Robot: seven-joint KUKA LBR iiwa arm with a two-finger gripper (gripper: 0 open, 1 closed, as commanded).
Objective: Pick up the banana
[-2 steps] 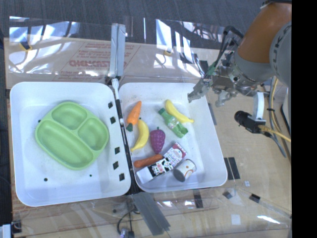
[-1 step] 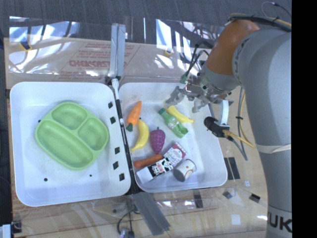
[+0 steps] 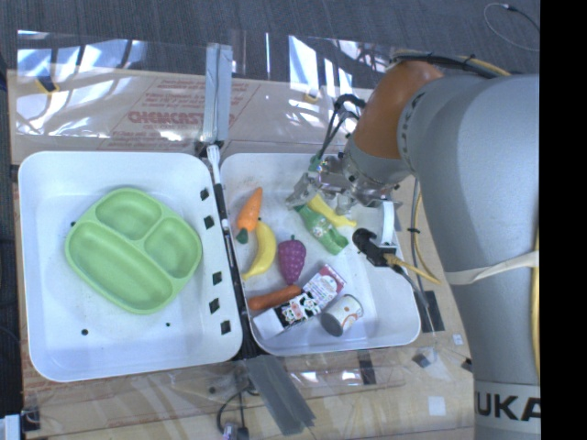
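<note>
While the banana (image 3: 261, 250) lies in the right bin (image 3: 404, 324), close to the bin's left wall and just beside the grapes (image 3: 292, 258), our gripper (image 3: 323, 191) sits well apart from it, over the upper middle of that bin. Right under the gripper we see a corn cob (image 3: 328, 213) and a green piece (image 3: 328, 235), so the grasp on the banana is, in our judgement, not yet begun. How the jaws stand we cannot tell; the wrist hides them from above.

To do this step well, we would want to carry the gripper across to the left and line it up over the middle of the banana's curve, closing across its narrow width, not along its length. The crowding matters: a carrot (image 3: 249, 211) touches or nearly touches the banana's upper end, the grapes press in on its right, and a second carrot (image 3: 272, 298) lies just below. We think a descent at mid-body, away from both tips, leaves the most room. The green plate (image 3: 133, 250) in the left bin (image 3: 41, 337) plays no part.
</note>
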